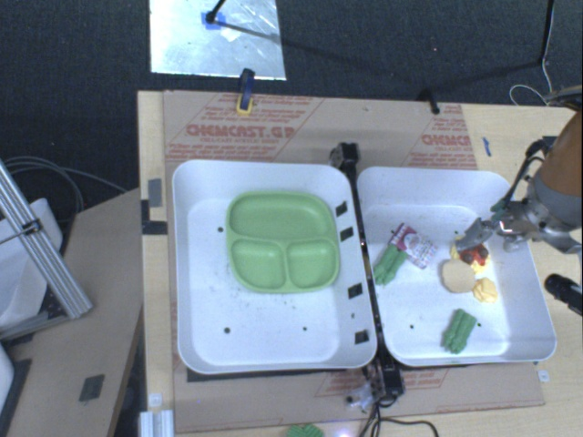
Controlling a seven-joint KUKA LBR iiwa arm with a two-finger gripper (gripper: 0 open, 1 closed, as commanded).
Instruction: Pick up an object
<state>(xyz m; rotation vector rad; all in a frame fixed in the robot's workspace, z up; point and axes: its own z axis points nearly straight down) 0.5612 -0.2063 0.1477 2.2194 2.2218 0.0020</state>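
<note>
Right bin [428, 189] holds the loose stuff: a small red-and-yellow toy [475, 257] sits near the bin's right side, with the gripper [474, 238] right over it, tip touching or just above it, can't say which. Whether the fingers are apart or closed can't be made out at this angle, and nothing is clearly seen between them, so no hold confirmed. Just below the red toy, a cream round piece [458, 276] and touching it on the right a yellow lump [485, 289]. Left of those, near the bin's middle, a small red-and-white packet [413, 245] lying tilted, and a green ridged piece [389, 265] just beside it, slanting down-left. Another green ridged piece [459, 330] lies near the front edge of the bin, apart from the rest. The arm [556, 198] comes in from the right edge, grey, bent down to the bin. Left bin [196, 244] sits side by side with the right one, black clips along the shared wall; in it a green divided plate [281, 240] with three sections, flat, roughly centred. Both bins rest on a brown board [264, 121] on the bench. Behind the bench, a shiny silver sheet [217, 25] on dark floor.
</note>
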